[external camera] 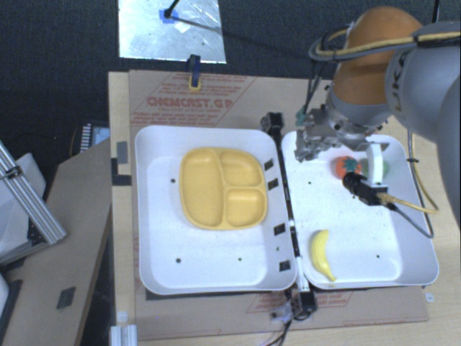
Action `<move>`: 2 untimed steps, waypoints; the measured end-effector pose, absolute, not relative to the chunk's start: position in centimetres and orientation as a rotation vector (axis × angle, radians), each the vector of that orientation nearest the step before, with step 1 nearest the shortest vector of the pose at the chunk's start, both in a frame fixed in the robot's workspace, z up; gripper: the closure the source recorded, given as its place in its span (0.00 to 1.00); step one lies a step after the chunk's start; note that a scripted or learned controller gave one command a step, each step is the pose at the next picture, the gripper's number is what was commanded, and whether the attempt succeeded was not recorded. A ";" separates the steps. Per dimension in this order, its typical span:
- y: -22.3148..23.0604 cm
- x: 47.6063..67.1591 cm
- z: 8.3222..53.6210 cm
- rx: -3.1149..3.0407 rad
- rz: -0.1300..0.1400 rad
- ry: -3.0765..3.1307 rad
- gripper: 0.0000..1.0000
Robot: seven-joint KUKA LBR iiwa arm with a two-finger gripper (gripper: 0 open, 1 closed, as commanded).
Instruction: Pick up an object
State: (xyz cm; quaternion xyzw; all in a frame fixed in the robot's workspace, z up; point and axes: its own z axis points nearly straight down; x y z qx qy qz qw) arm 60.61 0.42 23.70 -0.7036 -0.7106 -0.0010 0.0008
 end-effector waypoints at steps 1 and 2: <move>5.5 59.4 22.9 -2.209 -0.002 -2.231 1.00; 10.9 56.4 22.1 -2.208 0.000 -2.231 1.00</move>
